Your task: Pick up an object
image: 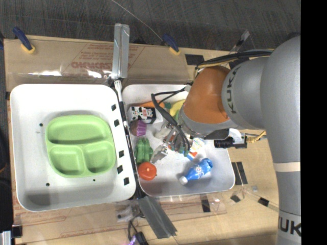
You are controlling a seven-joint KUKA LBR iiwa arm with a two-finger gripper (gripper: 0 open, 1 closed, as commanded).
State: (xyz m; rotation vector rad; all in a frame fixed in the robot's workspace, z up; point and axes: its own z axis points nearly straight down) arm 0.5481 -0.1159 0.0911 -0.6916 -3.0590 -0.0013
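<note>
The gripper [171,141] hangs low in the right bin [225,180]; I cannot tell its state. Just beside it lies a blue bottle [196,171], long axis slanting, cap toward lower left. A green toy [143,149] lies lengthwise above a red ball [147,171]. The left bin [20,137] holds a green tray [79,144].

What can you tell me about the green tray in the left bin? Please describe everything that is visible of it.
The green tray is light green and looks like smooth plastic, with rounded corners. It has three compartments: one long one across the far side and two smaller ones side by side on the near side. All three look empty. It lies flat, right side up, near the middle of the left bin, resting on the bin's white floor. Nothing else touches it, and the gripper is apart from it, over the right bin.
</note>
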